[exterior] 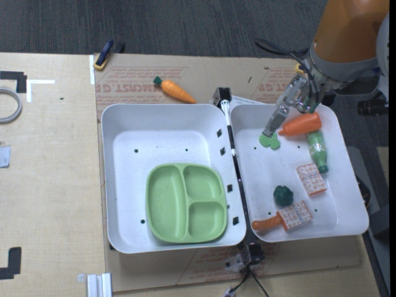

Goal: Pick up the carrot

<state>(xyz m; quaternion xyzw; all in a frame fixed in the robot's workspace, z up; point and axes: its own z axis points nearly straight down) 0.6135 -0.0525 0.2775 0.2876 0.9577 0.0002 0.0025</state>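
A large orange carrot [302,124] with a green leafy end [269,142] lies in the right bin [346,221], near its far wall. My gripper [291,111] hangs just over this carrot, reaching in from the upper right, and covers part of its top edge. A second, smaller carrot [175,90] with a green tip lies on the cardboard behind the left bin [124,166], outside both bins.
The right bin also holds a green bottle [317,151], a red-and-white packet [310,179], a dark green broccoli piece [283,195], another packet [296,215] and an orange sausage [266,224]. A green divided plate [185,202] sits in the left bin. A blue marker [104,53] lies far left.
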